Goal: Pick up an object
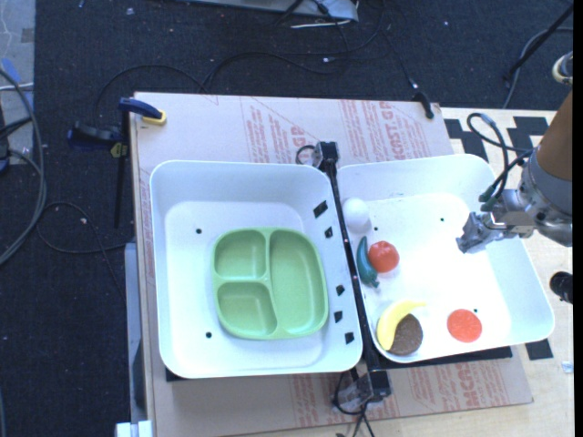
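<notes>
Right white bin (pixel 510 280) — gripper (pixel 475 235) low over its floor, nothing visibly held.

Arm (pixel 556 180) cut off at right edge; teal object (pixel 365 264) partly hidden behind tomato (pixel 383 257).

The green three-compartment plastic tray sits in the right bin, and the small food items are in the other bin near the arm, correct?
Not quite. The green three-compartment plastic tray sits in the left white bin, as the camera view shows. The small food items, such as the red tomato-like ball, are in the right white bin near the arm.
</notes>
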Motion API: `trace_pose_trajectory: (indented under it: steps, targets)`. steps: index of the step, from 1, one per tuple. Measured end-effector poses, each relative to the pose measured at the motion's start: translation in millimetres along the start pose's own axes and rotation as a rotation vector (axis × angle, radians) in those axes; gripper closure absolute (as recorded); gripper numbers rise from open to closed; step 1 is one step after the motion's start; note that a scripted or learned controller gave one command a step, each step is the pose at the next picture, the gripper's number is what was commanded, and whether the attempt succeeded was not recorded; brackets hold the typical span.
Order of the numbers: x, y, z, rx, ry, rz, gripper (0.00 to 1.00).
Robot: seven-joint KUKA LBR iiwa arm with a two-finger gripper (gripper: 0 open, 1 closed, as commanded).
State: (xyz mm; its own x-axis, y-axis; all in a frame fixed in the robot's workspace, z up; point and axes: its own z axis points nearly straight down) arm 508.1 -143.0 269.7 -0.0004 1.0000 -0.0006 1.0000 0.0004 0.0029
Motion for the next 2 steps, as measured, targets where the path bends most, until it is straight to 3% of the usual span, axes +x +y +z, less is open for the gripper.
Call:
trace_pose_trajectory:
  steps: [2]
  targets:
    - [114.8,-2.9,27.3,0.005,0.002,-0.005,1.00]
